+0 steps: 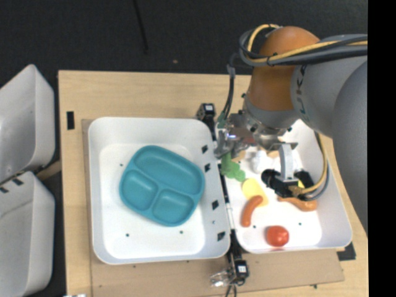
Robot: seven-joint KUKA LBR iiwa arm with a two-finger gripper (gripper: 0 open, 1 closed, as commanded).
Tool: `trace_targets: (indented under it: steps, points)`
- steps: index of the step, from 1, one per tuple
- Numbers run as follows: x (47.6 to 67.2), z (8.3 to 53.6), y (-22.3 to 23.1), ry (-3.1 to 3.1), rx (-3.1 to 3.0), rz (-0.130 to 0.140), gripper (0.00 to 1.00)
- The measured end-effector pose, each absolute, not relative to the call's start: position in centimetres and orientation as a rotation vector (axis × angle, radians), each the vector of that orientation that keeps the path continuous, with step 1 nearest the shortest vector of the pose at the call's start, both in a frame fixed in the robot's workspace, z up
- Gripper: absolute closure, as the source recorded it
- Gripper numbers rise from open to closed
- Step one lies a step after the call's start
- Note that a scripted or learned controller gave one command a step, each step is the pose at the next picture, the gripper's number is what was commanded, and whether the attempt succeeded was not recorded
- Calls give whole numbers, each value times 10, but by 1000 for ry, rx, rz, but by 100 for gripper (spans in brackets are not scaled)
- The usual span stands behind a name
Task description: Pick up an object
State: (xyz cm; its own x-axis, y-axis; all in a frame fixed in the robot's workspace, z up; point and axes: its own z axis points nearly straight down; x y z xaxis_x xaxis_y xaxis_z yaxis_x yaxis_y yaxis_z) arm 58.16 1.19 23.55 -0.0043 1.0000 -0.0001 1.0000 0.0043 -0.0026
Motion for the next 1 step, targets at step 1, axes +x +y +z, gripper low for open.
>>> trace_targets:
  steps: [1]
  points:
    - [587,228,15,-2226,-2217,5,100]
